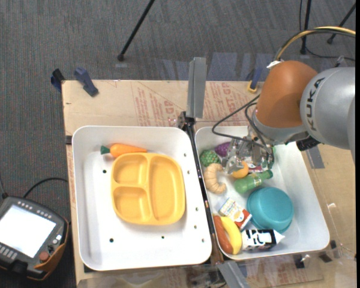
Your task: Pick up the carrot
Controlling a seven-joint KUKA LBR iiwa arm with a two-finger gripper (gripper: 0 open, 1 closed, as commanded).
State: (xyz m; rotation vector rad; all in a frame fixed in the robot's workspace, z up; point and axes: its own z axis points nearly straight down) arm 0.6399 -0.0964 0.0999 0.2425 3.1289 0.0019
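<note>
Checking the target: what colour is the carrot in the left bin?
Orange with a green top, in the camera view.

I'm seeing dark grey ribbed carpet floor (60, 35) up top, black tripod legs (138, 23) crossing it. Brown cardboard-covered bench top (138, 101) w/ blue clamps (85, 81) at back edge. Handheld control pendant w/ lit screen (24, 236) sits bottom-left on floor.

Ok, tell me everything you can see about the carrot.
The carrot is a small orange toy, plastic by its look, with a dark green top at its left end. It lies flat, pointing right, in the left bin near the far wall, touching the far edge of the yellow divided plate. The pincer is over the right bin.
</note>
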